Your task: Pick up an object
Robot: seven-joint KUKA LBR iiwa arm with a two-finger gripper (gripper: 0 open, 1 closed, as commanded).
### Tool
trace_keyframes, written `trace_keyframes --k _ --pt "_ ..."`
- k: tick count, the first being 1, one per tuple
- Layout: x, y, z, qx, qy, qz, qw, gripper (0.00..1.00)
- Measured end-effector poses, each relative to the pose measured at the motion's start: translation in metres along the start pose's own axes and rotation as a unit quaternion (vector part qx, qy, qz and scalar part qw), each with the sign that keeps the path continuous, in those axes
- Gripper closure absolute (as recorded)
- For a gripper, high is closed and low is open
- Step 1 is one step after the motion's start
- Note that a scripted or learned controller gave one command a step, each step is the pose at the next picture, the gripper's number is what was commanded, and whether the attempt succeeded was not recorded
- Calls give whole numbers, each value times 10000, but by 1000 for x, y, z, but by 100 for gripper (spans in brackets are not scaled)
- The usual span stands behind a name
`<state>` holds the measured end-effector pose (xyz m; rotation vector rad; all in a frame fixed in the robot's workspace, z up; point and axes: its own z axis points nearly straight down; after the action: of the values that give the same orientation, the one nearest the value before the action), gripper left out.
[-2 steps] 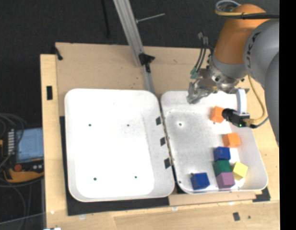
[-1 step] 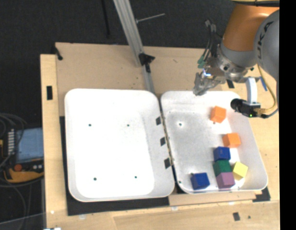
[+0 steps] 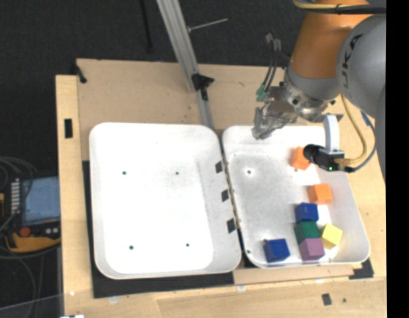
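The wooden bench (image 3: pixel 151 303) runs along the bottom of the view, pale and bare at its front edge, with a black mat (image 3: pixel 158 285) showing under the bins. Off its left side, on the dark floor, sit a small blue-screened box (image 3: pixel 40 201) and a loop of cables (image 3: pixel 5 177).

On the bench lie 2 shallow white bins side by side, touching along their inner rims. The left bin (image 3: pixel 105 138) has only a few small dark dots on its floor. The right bin (image 3: pixel 257 144) holds 7 blocks, all toward its right side. Nearest the front are a blue block (image 3: pixel 276 250), a purple block (image 3: pixel 311 248) and a yellow block (image 3: pixel 332 234), the purple and yellow touching. A green block (image 3: pixel 307 231) sits just behind the purple one, with a second blue block (image 3: pixel 307 212) behind that. Further back is an orange block (image 3: pixel 320 193), and near the far right another orange block (image 3: pixel 299 158).

The gripper (image 3: pixel 264 130) hangs over the far rim of the right bin, well apart from the blocks; whether it is wide or narrow I cannot tell. Nothing shows in it.

Behind, a grey metal pole (image 3: pixel 181 45) slants up from the bench into the dark room.
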<state>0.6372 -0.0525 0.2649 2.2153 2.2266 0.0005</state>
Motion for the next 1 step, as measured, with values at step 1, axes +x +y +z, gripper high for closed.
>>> trace_keyframes --k 1 --pt "43 -31 11 10 -1 1 10000 100"
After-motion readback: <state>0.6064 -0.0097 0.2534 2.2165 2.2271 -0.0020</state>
